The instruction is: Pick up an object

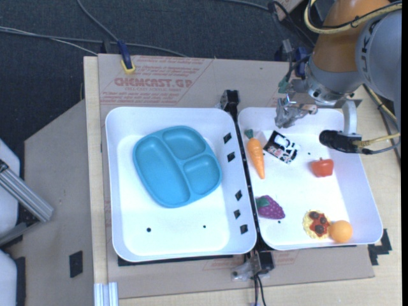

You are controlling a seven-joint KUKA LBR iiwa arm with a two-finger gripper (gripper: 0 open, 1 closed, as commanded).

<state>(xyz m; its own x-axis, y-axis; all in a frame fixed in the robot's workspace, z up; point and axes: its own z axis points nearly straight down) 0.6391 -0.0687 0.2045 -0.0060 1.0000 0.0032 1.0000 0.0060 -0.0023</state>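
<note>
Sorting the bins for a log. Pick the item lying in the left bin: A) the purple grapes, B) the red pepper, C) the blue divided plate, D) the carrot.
C: the blue divided plate lies in the left bin, while the carrot, grapes and red pepper lie in the right bin.

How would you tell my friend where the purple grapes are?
Look in the right-hand white bin, along the edge beside the other bin. Below the orange carrot lies a small bunch of grapes. It is the only purple thing; the other toy foods nearby are orange, red or yellow.
</note>
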